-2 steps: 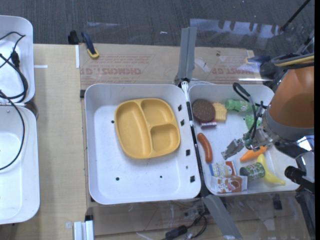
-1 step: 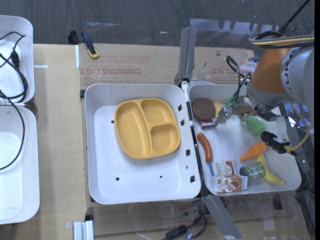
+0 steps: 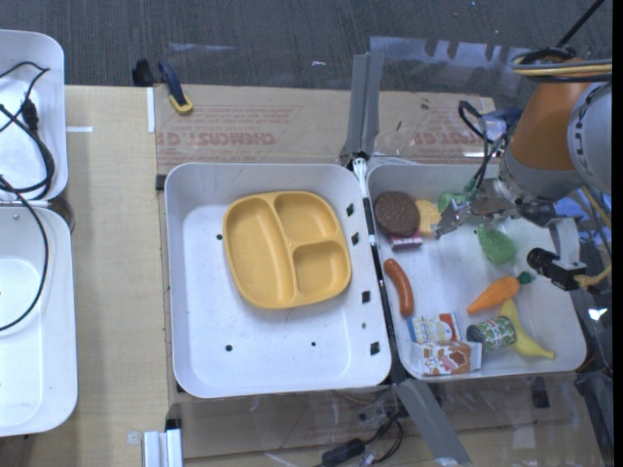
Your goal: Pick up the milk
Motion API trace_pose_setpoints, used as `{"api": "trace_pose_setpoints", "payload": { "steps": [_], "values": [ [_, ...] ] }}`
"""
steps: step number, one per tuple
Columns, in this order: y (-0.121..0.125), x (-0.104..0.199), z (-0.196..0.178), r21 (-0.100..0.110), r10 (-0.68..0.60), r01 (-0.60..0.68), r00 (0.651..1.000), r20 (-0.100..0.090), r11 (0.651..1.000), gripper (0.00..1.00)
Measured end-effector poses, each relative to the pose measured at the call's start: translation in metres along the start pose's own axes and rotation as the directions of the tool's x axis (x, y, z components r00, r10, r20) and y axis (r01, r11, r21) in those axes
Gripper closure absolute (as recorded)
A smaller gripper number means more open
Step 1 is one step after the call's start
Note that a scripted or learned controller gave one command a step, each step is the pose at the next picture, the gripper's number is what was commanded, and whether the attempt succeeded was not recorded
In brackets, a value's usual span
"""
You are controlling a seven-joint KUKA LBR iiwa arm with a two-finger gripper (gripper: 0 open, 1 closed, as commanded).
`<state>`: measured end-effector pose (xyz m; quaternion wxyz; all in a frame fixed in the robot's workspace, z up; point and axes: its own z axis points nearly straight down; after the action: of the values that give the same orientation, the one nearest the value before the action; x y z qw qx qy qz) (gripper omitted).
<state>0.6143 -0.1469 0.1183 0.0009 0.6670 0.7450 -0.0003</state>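
- The milk, a small carton with red and white print, lies on its side near the front edge of the right bin, just left of a green can; its label is too small to read.
- The arm, grey with an orange band, comes in at the right bin's back right corner, its upper part cut off by the frame; the jaws point left over the back of that bin, near a brown round disc and a small yellow piece; they hold nothing I can make out, and whether they are open or closed I cannot tell.
- A green leafy item sits partly under the wrist, its shape blurred; a carrot lies at a slant near the bin's right wall; a banana is partly hidden behind the can; a sausage lies along the left wall.
- The left bin carries a yellow divided plate, set toward its back.
- Both bins rest on the surface, on brown cardboard; a white object with black cables is cut off at the surface's left edge.
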Motion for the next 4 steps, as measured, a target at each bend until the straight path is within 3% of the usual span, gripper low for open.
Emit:
{"api": "trace_pose_setpoints", "payload": {
  "steps": [1, 2, 3, 4],
  "values": [
    [-0.028, 0.045, 0.027, 0.002, -0.071, 0.071, 0.998, -0.002, 0.997, 0.00],
    [-0.028, 0.043, 0.018, 0.002, -0.066, 0.066, 0.998, -0.001, 0.998, 1.00],
    [-0.060, 0.025, -0.013, 0.002, -0.071, 0.071, 0.997, -0.001, 0.997, 1.00],
    [-0.060, 0.025, -0.013, 0.002, -0.072, 0.072, 0.997, -0.002, 0.997, 0.00]
  ]
}}
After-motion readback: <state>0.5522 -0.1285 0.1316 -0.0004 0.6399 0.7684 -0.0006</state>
